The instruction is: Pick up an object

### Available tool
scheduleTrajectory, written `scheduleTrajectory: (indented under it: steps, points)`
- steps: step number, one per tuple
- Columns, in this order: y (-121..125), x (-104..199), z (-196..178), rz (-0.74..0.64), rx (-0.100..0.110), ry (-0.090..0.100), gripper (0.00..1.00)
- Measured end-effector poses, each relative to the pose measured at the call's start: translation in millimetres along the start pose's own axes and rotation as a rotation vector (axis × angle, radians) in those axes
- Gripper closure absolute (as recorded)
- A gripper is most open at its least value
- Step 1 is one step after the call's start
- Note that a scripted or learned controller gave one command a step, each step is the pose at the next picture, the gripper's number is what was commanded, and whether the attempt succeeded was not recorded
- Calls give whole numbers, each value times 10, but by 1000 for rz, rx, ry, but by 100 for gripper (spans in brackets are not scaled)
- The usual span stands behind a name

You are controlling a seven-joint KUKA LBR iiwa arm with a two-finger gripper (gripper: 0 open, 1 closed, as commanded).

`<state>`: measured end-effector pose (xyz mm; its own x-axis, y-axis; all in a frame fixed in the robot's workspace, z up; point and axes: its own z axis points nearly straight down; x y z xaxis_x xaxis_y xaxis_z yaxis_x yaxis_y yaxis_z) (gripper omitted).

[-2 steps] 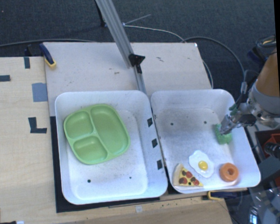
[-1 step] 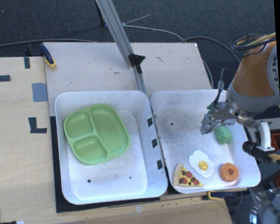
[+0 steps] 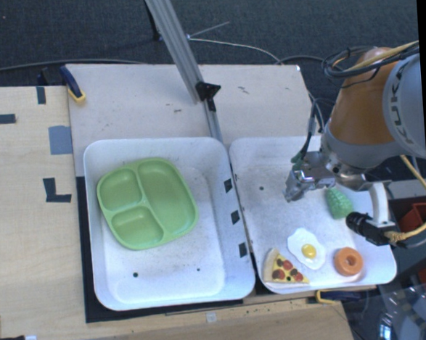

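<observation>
2 white bins on the desk (image 3: 150,97). 1 smooth green tray (image 3: 147,203) with 3 dips in the left bin (image 3: 112,282). In the right bin (image 3: 260,162): 1 bumpy green toy (image 3: 339,202), 1 fried egg (image 3: 306,249), 1 pizza slice (image 3: 283,267), 1 round orange donut (image 3: 348,261). Metal pincer (image 3: 296,187) left of the green toy; open or closed, cannot tell.

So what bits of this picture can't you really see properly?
- The tool: in the camera view it is small and blurred, so open or shut cannot be told.
- The green toy: the arm's wrist covers its upper part, and it is too blurry to name.
- The right bin: its far right side lies under the arm.
- The arm's base: cut off by the right edge.
</observation>
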<state>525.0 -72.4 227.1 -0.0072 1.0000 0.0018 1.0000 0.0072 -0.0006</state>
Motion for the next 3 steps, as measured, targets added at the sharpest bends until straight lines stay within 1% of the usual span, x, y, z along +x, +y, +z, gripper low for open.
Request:
scheduleTrajectory:
  steps: [2, 3]
  points:
    - [86, 925, -102, 0, 2, 0, 100]
    - [86, 1546, -131, -2, 2, 0, 100]
